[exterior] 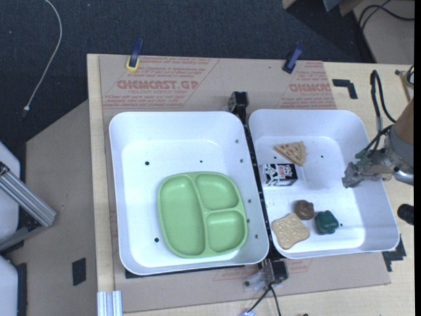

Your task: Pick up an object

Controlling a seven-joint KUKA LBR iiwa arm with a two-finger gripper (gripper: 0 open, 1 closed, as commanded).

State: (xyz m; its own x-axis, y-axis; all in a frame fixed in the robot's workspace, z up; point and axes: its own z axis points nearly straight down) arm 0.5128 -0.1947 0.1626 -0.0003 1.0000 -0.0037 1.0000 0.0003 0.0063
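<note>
claw (pixel 352 175) at right bin's (pixel 378 239) right rim | finger state unclear | risk: descends on rim, well apart from green block (pixel 325 222)

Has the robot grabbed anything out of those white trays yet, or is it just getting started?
Nothing looks picked up yet. The gripper hangs over the right side of the right bin, apart from the things in it. The cracker wedge, the black-and-white packet, the brown lump, the dark green piece and the tan slice all lie on the bin floor. Reaching one, gripping and lifting are left.
</note>
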